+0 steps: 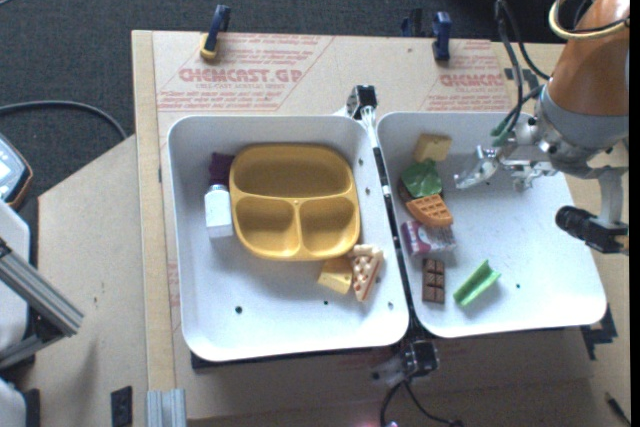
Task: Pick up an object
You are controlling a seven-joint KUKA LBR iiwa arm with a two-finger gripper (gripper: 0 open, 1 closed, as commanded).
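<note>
The right bin holds several small items along its left side: a tan block, a green leafy piece, an orange waffle, a purple wrapped item, a brown chocolate bar and a green stick. My gripper hangs over the upper middle of this bin, pointing left. It sits just right of the green leafy piece and the tan block, and nothing is seen in its grasp.
The left bin carries a yellow divided plate, a white bottle, a dark purple item, a pizza slice and a yellow cheese cube. Blue clamps grip the board's far edge.
</note>
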